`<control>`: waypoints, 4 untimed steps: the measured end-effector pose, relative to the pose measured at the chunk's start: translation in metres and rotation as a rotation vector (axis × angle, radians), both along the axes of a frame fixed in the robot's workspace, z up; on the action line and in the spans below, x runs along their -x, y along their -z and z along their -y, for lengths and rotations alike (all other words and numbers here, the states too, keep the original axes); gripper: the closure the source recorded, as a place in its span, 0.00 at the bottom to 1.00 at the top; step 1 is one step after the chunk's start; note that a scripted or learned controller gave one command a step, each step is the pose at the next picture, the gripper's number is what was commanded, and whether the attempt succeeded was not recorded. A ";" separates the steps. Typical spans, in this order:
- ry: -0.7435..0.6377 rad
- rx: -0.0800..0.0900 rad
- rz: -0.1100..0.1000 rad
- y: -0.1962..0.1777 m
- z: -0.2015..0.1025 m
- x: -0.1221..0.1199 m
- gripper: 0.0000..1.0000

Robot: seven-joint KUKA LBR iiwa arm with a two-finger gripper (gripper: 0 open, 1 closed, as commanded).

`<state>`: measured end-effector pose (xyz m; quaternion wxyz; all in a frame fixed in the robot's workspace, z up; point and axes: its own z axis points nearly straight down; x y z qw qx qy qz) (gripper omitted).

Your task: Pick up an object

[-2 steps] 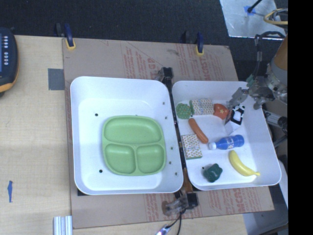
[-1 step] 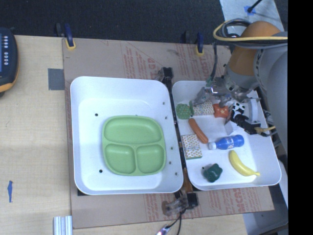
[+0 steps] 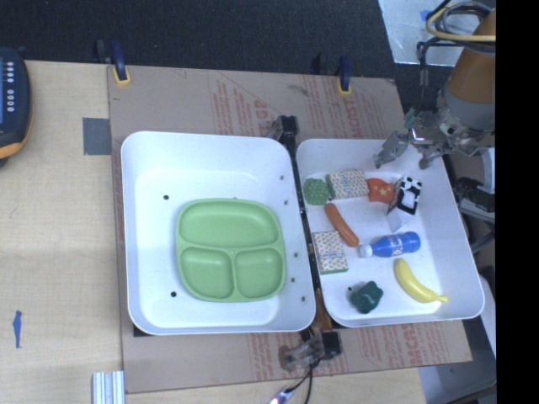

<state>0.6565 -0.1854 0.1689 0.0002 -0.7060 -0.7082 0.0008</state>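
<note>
- While the grey arm (image 3: 468,82) with its orange band reaches in from the right, its gripper (image 3: 410,151) hovers over the far edge of the right bin (image 3: 467,259), its fingers (image 3: 389,151) spread wide with nothing between them
- Just below the gripper, near the bin's far right side, lie a small orange-red toy (image 3: 381,190) and a black-and-white toy (image 3: 408,196), side by side
- Left of those, a patterned block (image 3: 347,183) touches a green round toy (image 3: 316,192)
- Toward the bin's middle, an orange carrot (image 3: 341,224) lies at a slant, with a second patterned block (image 3: 329,252) just below it
- Beside them lies a blue bottle (image 3: 394,245) with a white cap, on its side
- At the near end sit a yellow banana (image 3: 417,282) and a dark green toy (image 3: 365,296), a little apart
- On the table, the left bin (image 3: 143,225) holds a light green divided plate (image 3: 229,249) with three compartments
</note>
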 end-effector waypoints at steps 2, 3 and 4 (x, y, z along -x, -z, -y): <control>0.010 -0.010 -0.049 0.075 -0.043 0.009 0.00; 0.000 0.000 0.000 0.008 0.019 0.000 0.00; -0.003 0.009 0.020 0.054 0.027 0.005 0.00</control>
